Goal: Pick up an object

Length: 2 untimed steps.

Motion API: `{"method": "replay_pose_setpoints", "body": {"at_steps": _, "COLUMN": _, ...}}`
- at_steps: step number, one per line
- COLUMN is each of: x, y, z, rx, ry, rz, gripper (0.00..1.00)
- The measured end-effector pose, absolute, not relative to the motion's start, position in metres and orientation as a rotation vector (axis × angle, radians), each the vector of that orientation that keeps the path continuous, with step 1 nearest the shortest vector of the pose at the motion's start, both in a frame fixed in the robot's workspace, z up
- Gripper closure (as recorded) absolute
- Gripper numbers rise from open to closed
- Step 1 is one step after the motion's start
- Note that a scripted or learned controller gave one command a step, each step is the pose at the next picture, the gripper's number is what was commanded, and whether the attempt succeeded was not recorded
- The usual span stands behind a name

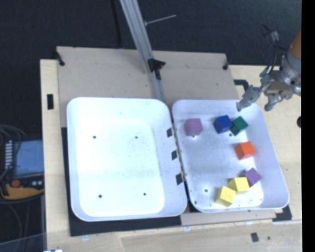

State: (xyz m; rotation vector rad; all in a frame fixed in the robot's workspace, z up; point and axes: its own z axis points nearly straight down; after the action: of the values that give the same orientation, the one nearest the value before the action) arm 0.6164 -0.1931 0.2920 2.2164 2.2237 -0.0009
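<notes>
The right bin [210, 164] holds several small blocks. A pink block [193, 126] lies near its upper left. A blue block [222, 124] and a green block [239, 125] sit side by side at the top. An orange block [245, 150] rests toward the right wall. Lower down are a purple block [252, 176] and two yellow blocks [239, 184] [226, 195]. My gripper [258, 101] hangs open above the bin's upper right corner, up and to the right of the green block, with nothing between its fingers.
The left bin [118, 156] lies beside the right one, joined by small clips along the shared edge. A slanted metal pole [142, 41] rises behind the bins. A control pendant [26, 164] with cables lies off the bench at far left.
</notes>
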Motion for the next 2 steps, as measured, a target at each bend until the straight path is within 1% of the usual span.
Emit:
{"method": "replay_pose_setpoints", "body": {"at_steps": 1, "x": 0.616, "y": -0.193, "z": 0.292, "rx": 2.215, "ry": 2.225, "rz": -0.002, "gripper": 0.0}}
{"method": "replay_pose_setpoints", "body": {"at_steps": 2, "x": 0.619, "y": -0.198, "z": 0.249, "rx": 2.221, "ry": 2.223, "rz": -0.005, "gripper": 0.0}}
